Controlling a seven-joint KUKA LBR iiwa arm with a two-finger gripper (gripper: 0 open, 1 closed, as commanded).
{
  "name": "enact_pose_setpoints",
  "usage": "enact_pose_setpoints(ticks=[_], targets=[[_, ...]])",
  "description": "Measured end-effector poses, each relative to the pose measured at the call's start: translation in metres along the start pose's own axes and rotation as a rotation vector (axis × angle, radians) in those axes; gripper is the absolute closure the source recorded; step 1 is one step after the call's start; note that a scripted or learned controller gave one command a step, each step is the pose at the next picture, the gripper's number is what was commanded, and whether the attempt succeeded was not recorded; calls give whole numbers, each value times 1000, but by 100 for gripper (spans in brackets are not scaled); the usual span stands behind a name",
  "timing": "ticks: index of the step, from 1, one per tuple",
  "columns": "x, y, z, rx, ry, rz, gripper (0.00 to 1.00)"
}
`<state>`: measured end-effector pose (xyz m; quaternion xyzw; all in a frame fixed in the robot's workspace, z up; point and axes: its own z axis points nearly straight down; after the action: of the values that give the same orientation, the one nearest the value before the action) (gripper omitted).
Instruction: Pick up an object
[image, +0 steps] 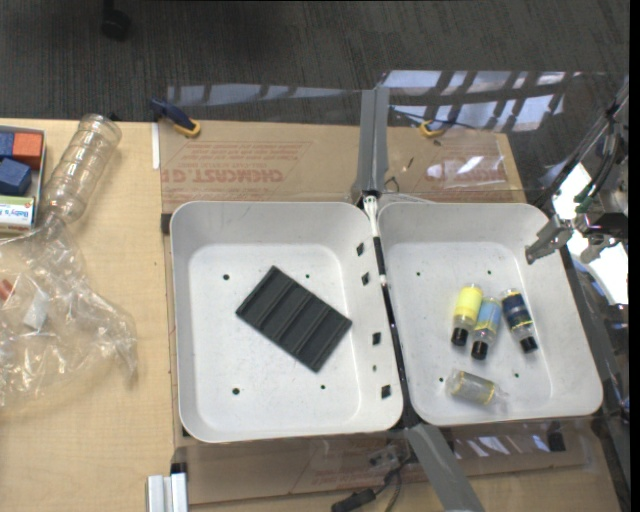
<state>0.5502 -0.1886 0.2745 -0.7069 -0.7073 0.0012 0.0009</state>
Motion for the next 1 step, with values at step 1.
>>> enact_pose_setpoints(ticks=[1], targets=[[26, -10, 167, -3, 0, 42, 0]])
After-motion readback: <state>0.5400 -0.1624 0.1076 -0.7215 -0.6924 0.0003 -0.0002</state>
